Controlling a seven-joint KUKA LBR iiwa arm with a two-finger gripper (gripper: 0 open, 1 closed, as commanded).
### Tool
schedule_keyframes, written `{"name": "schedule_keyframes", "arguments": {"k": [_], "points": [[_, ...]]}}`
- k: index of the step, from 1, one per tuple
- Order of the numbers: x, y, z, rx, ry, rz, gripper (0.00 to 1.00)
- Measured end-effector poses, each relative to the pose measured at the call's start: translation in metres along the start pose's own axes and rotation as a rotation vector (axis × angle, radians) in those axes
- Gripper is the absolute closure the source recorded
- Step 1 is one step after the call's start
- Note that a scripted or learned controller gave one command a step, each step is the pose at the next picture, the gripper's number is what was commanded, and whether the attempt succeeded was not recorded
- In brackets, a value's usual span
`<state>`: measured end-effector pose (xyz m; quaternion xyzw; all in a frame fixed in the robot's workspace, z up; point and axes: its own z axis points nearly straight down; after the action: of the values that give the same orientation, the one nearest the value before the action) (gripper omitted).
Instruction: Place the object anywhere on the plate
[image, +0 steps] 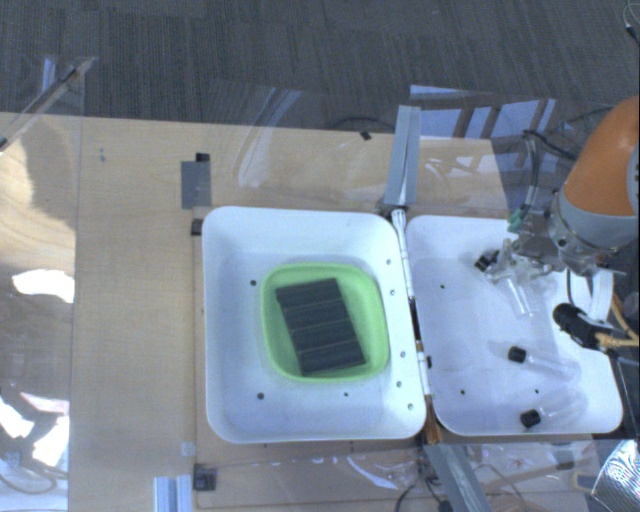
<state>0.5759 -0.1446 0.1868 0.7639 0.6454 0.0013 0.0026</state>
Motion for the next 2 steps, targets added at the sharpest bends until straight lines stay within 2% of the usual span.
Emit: {"name": "schedule_keyframes", "arguments": {"k": [1, 2], "points": [[0.047, -0.063, -0.004, 0.001, 0.003, 0.015, 1.0], [0.143, -0.102, 0.002, 0.003, 0.003, -0.122, 1.0]]}}
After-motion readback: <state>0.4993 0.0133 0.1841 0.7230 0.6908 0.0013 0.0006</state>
